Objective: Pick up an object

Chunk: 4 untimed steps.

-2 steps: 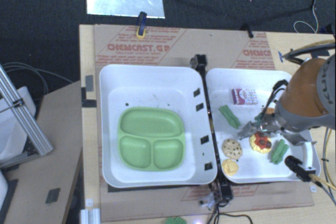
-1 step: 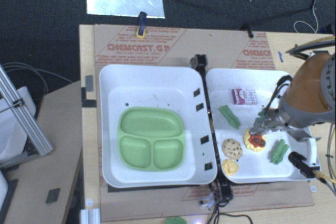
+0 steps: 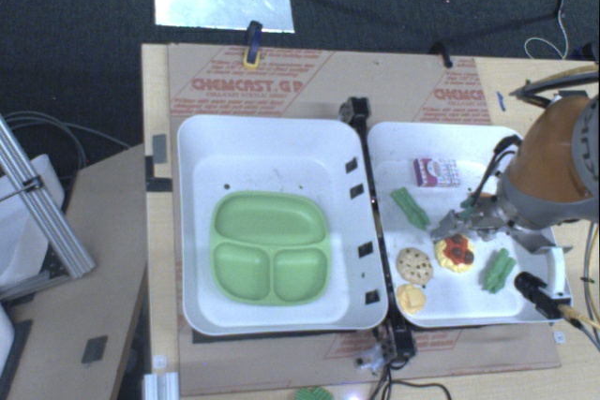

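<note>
Hovering over the yellow-and-red toy [image 3: 456, 254], my gripper [image 3: 461, 225] (grip unclear) has a cookie [image 3: 413, 265] beside it and a green piece [image 3: 410, 207] lying diagonally.

You're looking at a robotics lab: a cardboard-covered bench [image 3: 309, 75] with two white bins [image 3: 272, 140], clamps, loose cables [image 3: 553, 47], aluminium framing [image 3: 42, 211] and dark carpet [image 3: 75, 14].

A grey arm [image 3: 574, 166] with a broad orange band, black cabling and a metal hand [image 3: 466, 222].
</note>
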Available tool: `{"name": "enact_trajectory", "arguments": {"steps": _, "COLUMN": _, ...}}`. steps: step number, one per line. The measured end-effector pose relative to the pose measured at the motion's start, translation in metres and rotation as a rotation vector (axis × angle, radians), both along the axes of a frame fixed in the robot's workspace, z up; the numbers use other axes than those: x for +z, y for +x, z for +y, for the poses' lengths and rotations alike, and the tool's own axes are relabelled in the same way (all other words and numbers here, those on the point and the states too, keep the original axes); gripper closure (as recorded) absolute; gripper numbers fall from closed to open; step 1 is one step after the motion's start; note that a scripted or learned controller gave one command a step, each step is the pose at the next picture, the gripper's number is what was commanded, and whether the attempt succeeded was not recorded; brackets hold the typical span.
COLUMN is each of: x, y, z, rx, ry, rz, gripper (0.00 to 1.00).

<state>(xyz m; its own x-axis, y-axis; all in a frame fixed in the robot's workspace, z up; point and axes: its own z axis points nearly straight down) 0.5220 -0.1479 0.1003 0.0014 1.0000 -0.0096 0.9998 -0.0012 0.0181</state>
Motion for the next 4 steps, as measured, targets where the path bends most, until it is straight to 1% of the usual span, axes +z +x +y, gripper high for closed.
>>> {"name": "enact_trajectory", "arguments": {"steps": 1, "x": -0.011, "y": -0.022, "z": 0.054, "rx": 0.005, "ry": -0.002, "rz": -0.004, "gripper": 0.00}}
{"name": "enact_trajectory", "arguments": {"steps": 2, "x": 0.002, "y": -0.020, "z": 0.051, "rx": 0.001, "ry": -0.003, "rz": -0.010, "gripper": 1.00}}
{"name": "enact_trajectory", "arguments": {"steps": 3, "x": 0.090, "y": 0.027, "z": 0.118, "rx": 0.014, "ry": 0.011, "rz": 0.005, "gripper": 1.00}}
{"name": "enact_trajectory", "arguments": {"steps": 4, "x": 0.084, "y": 0.023, "z": 0.113, "rx": 0.005, "ry": 0.010, "rz": 0.017, "gripper": 0.00}}
